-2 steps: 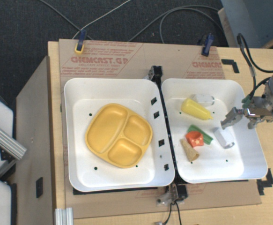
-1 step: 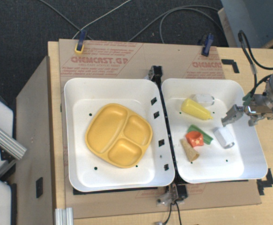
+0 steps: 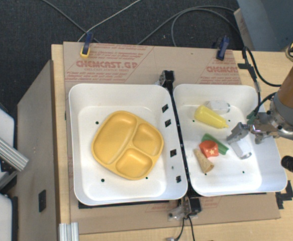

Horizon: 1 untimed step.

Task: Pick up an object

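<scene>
From my remote seat I saw the counter (image 3: 61, 134) carrying two shallow white bins side by side on a brown board. The left bin (image 3: 81, 149) held a yellow divided plate (image 3: 127, 144) with three compartments, lying flat near the bin's middle. A black divider strip (image 3: 176, 134) ran between the two bins.

In the right bin (image 3: 267, 179) the objects sat clustered in its left half. A yellow cone-shaped piece (image 3: 210, 117) lay on its side toward the far end, with a clear, glassy item (image 3: 218, 106) just beyond it. Nearer to me was a red block (image 3: 209, 148) touching a green piece (image 3: 217, 143) that stuck out to its right, and just beside those, on the near side, a tan piece (image 3: 204, 162) lay at a slant.

The arm (image 3: 292, 99) reached in from the right, its orange band above the wrist. The gripper (image 3: 240, 137) hung low over the right bin, just to the right of the red and green pieces, pointing leftward. I could not tell how far apart its fingers were, and I saw nothing clearly between them. Every object lay on the bin floor.
</scene>
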Motion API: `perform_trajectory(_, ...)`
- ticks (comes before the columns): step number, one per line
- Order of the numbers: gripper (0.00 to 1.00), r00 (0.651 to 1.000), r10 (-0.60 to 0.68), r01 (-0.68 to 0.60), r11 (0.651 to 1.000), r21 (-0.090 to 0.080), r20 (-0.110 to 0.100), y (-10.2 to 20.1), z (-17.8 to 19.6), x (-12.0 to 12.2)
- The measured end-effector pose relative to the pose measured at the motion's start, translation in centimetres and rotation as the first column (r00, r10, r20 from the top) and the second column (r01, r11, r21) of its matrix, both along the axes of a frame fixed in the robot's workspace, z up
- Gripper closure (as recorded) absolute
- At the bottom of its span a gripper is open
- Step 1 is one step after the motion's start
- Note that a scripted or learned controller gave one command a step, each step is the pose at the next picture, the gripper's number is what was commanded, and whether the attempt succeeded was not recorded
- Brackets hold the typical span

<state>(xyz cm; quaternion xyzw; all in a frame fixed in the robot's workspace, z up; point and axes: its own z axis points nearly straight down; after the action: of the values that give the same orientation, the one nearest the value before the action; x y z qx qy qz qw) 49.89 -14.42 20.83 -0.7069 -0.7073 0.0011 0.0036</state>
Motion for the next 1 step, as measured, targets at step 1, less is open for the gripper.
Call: perform_trajectory(1, 0.00, 1.000, -0.001, 0.001, 1.000, 0.000, 0.001, 0.47, -4.30, -0.20)
